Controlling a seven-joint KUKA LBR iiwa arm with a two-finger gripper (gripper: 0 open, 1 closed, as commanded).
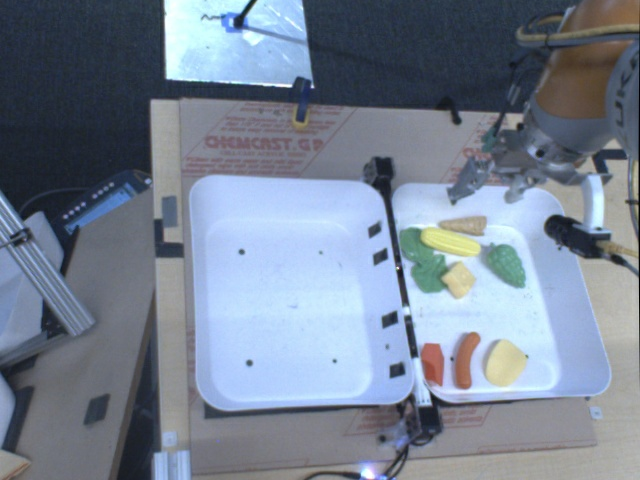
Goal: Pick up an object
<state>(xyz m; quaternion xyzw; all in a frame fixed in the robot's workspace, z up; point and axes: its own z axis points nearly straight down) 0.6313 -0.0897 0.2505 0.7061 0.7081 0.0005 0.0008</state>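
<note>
A grey KUKA arm with its orange band reaches in from the right, its gripper hanging over the far edge of the right-hand bin, fingers spread apart and nothing between them. Every candidate for the pick lies in that bin: a tan bread-like piece just below the gripper, a yellow corn cob beside it, green leafy pieces near the divider, a yellow cheese-like block, a green bumpy item, and along the near edge a small red block, a sausage and a pale yellow rounded piece. The left-hand bin sits alongside (bare white floor with a few dark specks).

By the look of it, the job is at its approach stage: no object has been chosen by contact, and none is lifted. The next move appears to call for a descent onto one item, probably the tan piece nearest the fingers, with the jaws lined up across its narrow side and kept off the bin's rim and the neighbouring cob before they come together.
</note>
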